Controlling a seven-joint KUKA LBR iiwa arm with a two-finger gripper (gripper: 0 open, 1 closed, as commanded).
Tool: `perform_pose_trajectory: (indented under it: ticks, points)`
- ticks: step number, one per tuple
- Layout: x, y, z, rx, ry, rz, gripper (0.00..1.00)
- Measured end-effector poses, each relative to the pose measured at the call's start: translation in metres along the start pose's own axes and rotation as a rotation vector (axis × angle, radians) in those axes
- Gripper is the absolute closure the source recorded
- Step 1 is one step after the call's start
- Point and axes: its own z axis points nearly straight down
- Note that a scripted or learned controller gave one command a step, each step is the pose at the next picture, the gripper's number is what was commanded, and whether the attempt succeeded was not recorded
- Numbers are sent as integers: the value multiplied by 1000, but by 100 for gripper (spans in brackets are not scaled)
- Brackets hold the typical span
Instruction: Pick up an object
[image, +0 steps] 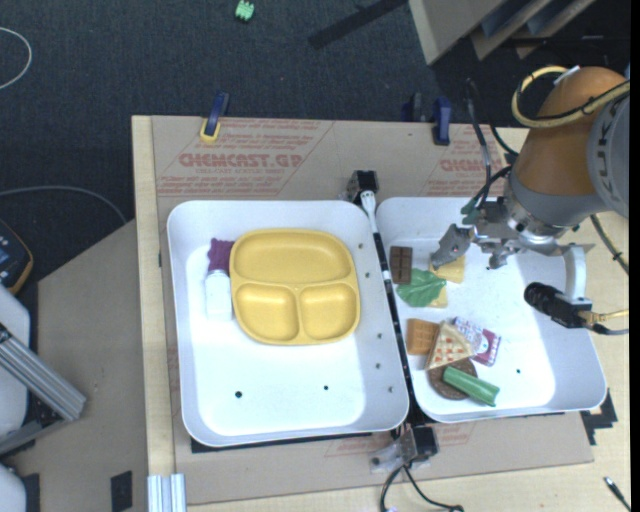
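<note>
Cheese wedge (452, 270), pale yellow, small, sits in right bin (560, 385) near its upper left, just beside my gripper (474, 247). My fingers look spread apart, one at the wedge, nothing clamped between them. Green leafy piece (422, 291) touches the wedge below. Brown bar (401, 264) to the left. Pizza slice (450, 349), green cylinder (471, 384) further down. Yellow divided tray (294, 283) in left bin (280, 405).

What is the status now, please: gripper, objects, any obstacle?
Gripper low over right bin, beside yellow piece; nothing seen between fingers. Toy food clustered at that bin's left side, green cylinder nearest front. Left bin holds yellow divided plate.
</note>
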Motion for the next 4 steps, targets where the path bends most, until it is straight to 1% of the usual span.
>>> perform_pose_trajectory:
  ticks: [1,2,3,4]
  points:
    - [6,1,44,0,0,0,0]
    - [6,2,86,-6,1,1,0]
    - [6,9,66,-28,-1,1,100]
    - [9,20,14,-16,-4,-3,100]
